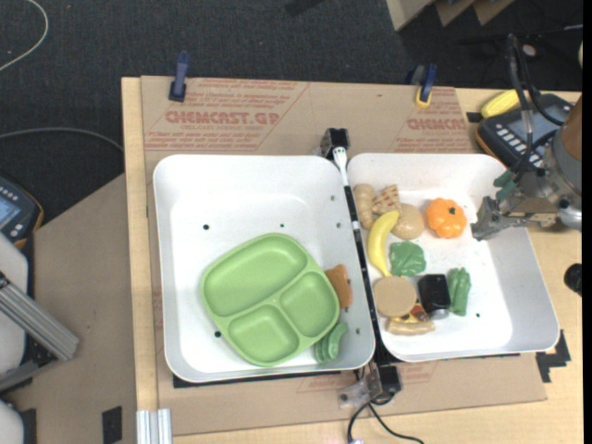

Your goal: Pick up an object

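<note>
The pincer (pixel 485 226) hung at the right side of the right bin (pixel 518 331), low over its white floor, and whether it was released or clenched could not be told from above; nothing showed between its tips. Just to its left lay a small orange pumpkin (pixel 447 218), the nearest toy to it, close but apart. Farther left sat a tan roll (pixel 408 220), with a grilled-looking bread piece (pixel 386 197) and a knobbly ginger-coloured piece (pixel 363 202) beyond that against the bin's left wall. Below and left of the pincer a yellow banana (pixel 379 244) curved down beside a green broccoli (pixel 407 258), and below those lay a round tan burger bun (pixel 395 296), a black block (pixel 433 292), a green pepper (pixel 458 288) and a flat piece with yellow and red (pixel 411 324), all crowded together. Far to the pincer's left, the left bin (pixel 185 202) held a green divided plate (pixel 268 296), with a brown piece (pixel 339 285) touching its right edge and a green leafy item (pixel 330 343) at its lower right corner. Both bins rested on the cardboard-covered desk (pixel 231 118).
</note>
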